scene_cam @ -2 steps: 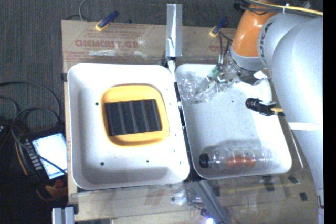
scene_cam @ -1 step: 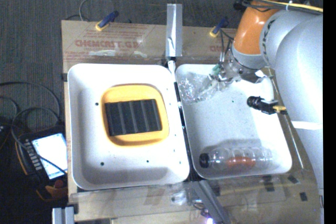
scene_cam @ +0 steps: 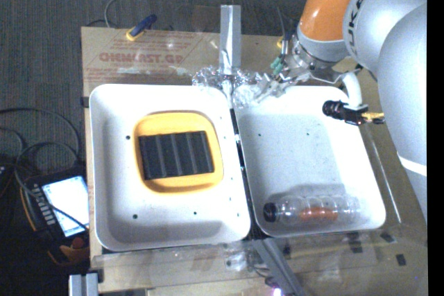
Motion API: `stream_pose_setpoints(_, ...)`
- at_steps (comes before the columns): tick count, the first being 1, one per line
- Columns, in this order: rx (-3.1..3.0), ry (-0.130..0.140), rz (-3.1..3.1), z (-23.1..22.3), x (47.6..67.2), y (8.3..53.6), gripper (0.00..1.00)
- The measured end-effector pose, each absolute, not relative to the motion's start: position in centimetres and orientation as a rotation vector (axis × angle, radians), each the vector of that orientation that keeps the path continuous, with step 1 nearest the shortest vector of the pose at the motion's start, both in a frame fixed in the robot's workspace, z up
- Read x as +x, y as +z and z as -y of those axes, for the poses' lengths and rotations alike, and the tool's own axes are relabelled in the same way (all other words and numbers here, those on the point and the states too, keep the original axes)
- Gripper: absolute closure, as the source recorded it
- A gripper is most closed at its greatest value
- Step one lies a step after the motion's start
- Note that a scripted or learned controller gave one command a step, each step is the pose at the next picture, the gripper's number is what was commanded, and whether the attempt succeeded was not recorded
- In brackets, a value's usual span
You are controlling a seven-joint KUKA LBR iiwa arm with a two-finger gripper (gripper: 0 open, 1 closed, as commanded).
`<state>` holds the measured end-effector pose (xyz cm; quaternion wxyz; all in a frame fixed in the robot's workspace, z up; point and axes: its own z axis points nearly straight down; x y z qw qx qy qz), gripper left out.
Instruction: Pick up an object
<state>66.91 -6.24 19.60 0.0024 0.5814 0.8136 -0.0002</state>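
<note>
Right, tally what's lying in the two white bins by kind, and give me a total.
Yellow tray with a dark ribbed insert, left bin: 1
Clear plastic bottle, on its side, right bin: 1
Total: 2

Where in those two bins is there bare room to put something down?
The right bin is bare between the arm at its far edge and the bottle along its near wall. The left bin is crowded: the yellow tray leaves narrow margins.

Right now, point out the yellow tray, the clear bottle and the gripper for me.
yellow tray (scene_cam: 179,179): camera view, on its front yellow rim.
clear bottle (scene_cam: 312,210): camera view, middle of its body.
gripper (scene_cam: 283,71): camera view, at its tip by the bin's far edge.
</note>
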Motion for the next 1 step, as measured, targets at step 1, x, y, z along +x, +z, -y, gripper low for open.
stream_pose_setpoints(1, 1.896, 0.006, -2.502, 5.13, 65.16, 19.78, 1.00)
